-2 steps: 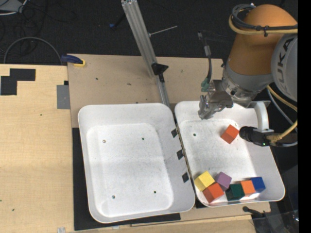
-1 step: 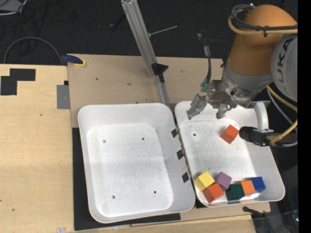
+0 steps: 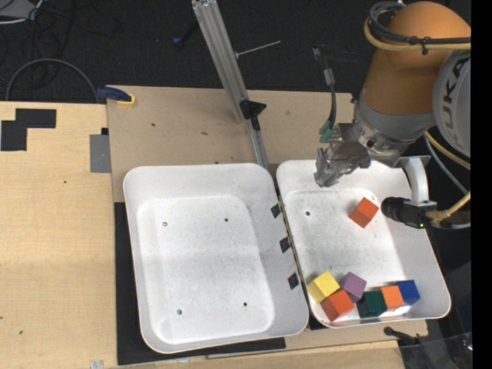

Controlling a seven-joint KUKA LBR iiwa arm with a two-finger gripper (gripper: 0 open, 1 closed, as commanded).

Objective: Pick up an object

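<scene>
An orange-red cube (image 3: 364,211) lies alone in the middle of the right bin (image 3: 311,241). Along that bin's near edge sit several cubes: yellow (image 3: 324,284), red (image 3: 337,304), purple (image 3: 354,284), dark green (image 3: 372,304), orange (image 3: 393,296) and blue (image 3: 408,290). My gripper (image 3: 329,177) hangs over the far left part of the right bin, up and to the left of the orange-red cube and apart from it. Nothing shows between its fingers.
The left bin (image 3: 146,206) lies beside the right one, with black clips (image 3: 282,242) along the shared edge. A slanted aluminium bar (image 3: 227,68) rises behind the bins. The wooden bench (image 3: 46,221) extends left.
</scene>
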